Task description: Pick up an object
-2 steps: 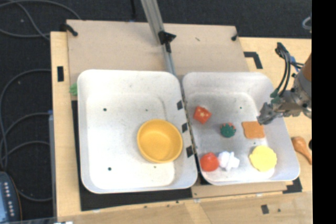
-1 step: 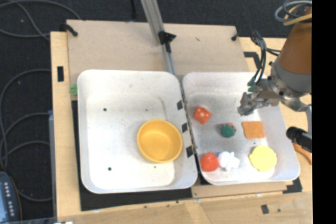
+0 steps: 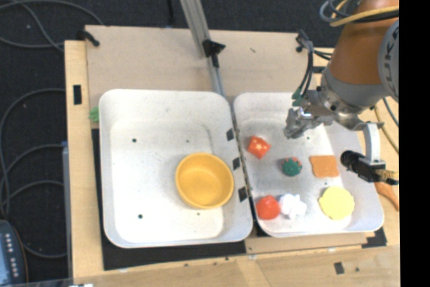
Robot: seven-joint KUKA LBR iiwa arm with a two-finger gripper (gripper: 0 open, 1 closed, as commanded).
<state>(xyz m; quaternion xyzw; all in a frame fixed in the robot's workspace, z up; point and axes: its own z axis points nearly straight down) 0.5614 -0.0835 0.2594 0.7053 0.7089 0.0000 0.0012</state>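
We see the claw hanging over the right bin, its grip impossible to judge from here, with a small orange-red block just below and left of it, a dark green piece below, and a yellow bowl well off to its left.

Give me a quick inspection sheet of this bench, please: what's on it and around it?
Surface: wooden bench bearing two white bins, side by side.
Job's things: left bin, yellow bowl; right bin, orange block, green piece, orange square, yellow disc, red ball, white lump.
Clutter: nothing seen.
Grippers: gripper above right bin, holding nothing.
Cables: loops on the floor.
Surroundings: slanted metal rail.
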